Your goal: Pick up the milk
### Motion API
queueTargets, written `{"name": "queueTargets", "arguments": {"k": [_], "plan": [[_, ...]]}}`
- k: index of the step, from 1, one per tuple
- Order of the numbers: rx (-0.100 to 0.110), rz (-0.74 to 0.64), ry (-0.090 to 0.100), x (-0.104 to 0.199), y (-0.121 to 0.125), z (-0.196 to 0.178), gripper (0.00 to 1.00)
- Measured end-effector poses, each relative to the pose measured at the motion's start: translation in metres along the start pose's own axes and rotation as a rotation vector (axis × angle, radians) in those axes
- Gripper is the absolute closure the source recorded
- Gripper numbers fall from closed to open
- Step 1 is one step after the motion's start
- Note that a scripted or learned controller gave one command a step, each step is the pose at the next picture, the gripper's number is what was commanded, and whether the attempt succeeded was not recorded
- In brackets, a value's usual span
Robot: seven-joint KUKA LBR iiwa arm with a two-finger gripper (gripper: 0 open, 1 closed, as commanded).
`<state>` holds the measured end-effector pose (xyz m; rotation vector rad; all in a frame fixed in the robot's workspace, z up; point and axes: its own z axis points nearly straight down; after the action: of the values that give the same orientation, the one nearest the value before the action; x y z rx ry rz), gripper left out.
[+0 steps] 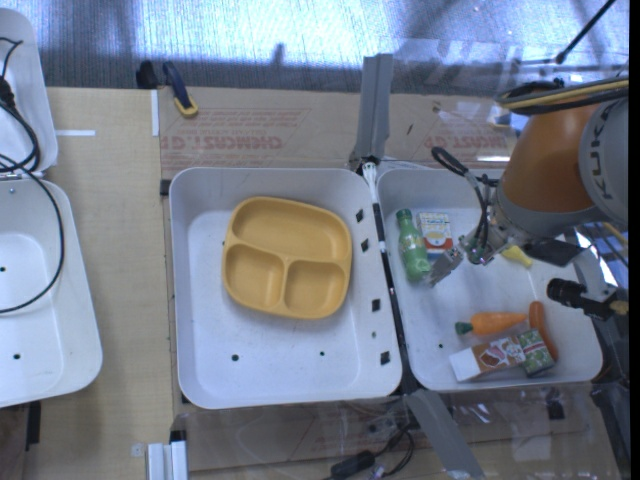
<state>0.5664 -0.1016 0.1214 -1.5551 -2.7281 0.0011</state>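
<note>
Two bins sit together; in the right one the gripper (452,262) hangs beside the milk (435,232), its grip unclear.

Green bottle (411,244) tight against milk (435,232); open bin floor (450,298) below

One fixed overhead camera looks down aslant on both bins (190,268).

There were two white bins (200,298) on the desk (110,168). The left bin held one yellow tray (287,258). The right bin (440,368) held one green bottle (412,243), two cartons (436,230), one carrot (497,322) and one small yellow piece (518,258).
</note>
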Motion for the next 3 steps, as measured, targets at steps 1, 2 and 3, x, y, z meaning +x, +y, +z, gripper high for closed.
{"name": "queueTargets", "arguments": {"k": [1, 2, 3], "plan": [[-0.001, 0.132, -0.002, 0.0, 0.023, -0.07, 0.0], [-0.002, -0.193, -0.002, 0.005, -0.022, -0.108, 0.0], [-0.001, -0.612, 0.0, 0.034, -0.077, -0.007, 0.0]]}}
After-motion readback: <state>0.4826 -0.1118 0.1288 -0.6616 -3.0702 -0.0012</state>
